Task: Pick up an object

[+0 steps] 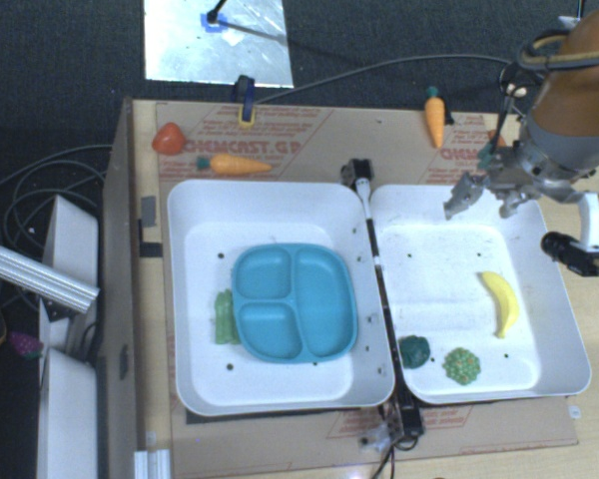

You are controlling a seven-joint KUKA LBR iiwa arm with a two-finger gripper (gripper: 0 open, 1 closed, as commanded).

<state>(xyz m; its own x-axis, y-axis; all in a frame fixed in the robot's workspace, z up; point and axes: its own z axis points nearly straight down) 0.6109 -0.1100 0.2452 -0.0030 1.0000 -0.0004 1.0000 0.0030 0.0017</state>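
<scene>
In the right bin (539, 267) lie a yellow banana (500, 302), a dark green lump (413, 351) and a light green knobbly piece (462, 365). My gripper (484, 202) hovers over the far edge of that bin, well above and behind the banana. Its two fingers are spread apart, open, with nothing between them. The grey arm with its orange band (579, 78) comes in from the upper right.
The left bin (200, 228) holds a blue divided plate (294, 302) and a green piece (224, 317) beside it. On the bench behind the bins lie a carrot (236, 165), a red-orange ball (169, 139), a small carrot (435, 118) and a clamp (245, 101).
</scene>
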